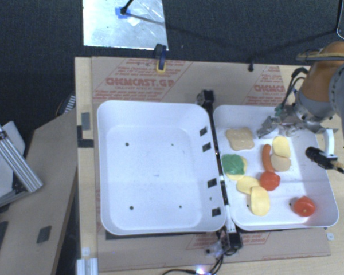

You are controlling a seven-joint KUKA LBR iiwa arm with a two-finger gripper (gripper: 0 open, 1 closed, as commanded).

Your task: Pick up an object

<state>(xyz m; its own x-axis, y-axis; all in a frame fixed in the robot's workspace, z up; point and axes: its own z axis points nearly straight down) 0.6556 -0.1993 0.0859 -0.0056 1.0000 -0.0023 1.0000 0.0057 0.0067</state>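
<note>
The right bin (327,196) holds several toy foods. A beige bread slice (239,138) lies at its upper left, with a green leafy piece (233,164) below it. An orange sausage (266,155), a yellow piece (281,146) and a tan piece (281,163) sit in the middle. Lower down are a red tomato (269,181), two yellow pieces (247,183) (260,201) and a second red tomato (303,205). My gripper (270,126) hangs over the bin's upper part, just right of the bread slice and above the yellow piece.
The left bin (106,153) stands beside the right one, joined by a black hinge strip (215,159). The arm's orange band (327,79) fills the upper right. A black part (320,156) juts over the right bin's right wall.
</note>
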